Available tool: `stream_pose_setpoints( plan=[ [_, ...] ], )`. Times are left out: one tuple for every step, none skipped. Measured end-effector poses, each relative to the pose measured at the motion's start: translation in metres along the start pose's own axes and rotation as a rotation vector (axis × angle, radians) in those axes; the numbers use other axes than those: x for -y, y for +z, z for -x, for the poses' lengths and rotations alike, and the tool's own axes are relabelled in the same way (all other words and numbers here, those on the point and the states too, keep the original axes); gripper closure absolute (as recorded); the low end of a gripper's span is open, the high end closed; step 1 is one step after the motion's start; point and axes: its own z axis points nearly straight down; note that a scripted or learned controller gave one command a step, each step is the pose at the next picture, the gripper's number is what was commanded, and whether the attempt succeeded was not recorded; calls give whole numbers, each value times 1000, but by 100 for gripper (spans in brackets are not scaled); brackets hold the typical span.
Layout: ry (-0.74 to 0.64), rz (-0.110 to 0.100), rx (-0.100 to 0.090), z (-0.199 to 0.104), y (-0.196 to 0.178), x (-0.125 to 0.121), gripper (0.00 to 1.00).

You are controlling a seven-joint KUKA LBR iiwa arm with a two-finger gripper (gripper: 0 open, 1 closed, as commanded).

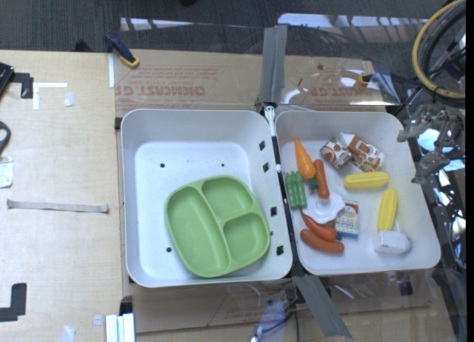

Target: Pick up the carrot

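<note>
Carrot [304, 160] in the right bin [415, 259], well left of the claw [433, 144].
It lies beside green beans [296, 189]; the claw hangs at the bin's right rim, its opening impossible to tell.

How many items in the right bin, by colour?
Right bin, as far as the view resolves:
Orange/red: 4, including the carrot
Yellow: 2, both corn cobs
Green: 1, a bundle
White: 2
Printed packets: 3
Total: 12
</note>
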Motion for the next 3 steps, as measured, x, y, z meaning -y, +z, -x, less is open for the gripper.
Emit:
stream_pose_setpoints(
  plan=[
    [-85, 1, 0, 26, 100, -58, 0],
    [-173, 1, 1, 48, 138, -128, 0],
    [-95, 0, 4, 5, 163, -129, 0]
  ],
)
